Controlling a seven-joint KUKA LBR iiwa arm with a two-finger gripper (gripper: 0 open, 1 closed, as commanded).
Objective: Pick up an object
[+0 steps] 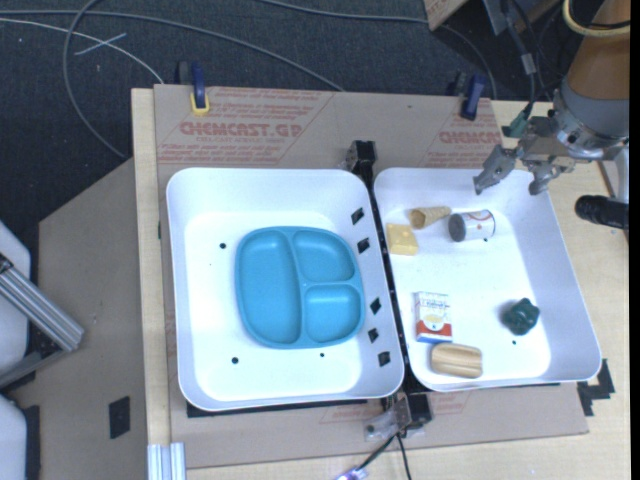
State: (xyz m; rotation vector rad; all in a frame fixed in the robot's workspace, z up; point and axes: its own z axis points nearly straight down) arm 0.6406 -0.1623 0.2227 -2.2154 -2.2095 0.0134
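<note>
My gripper (518, 178) hangs over the far edge of the right bin (570, 298), its two fingers spread apart with nothing between them. Below and to its left lies a small can (470, 226) on its side. A tan wedge (431, 215) and a pale yellow block (402, 239) lie further left. A small red and white carton (433, 317) and a bread roll (456, 360) sit near the front. A dark green lump (520, 316) rests at the front right.
The left bin (200, 218) holds a blue divided plate (299, 286). Black clamps (362, 155) join the bins along the middle seam. Blue clips (200, 92) pin the cardboard base at the back. Cables trail across the dark floor behind.
</note>
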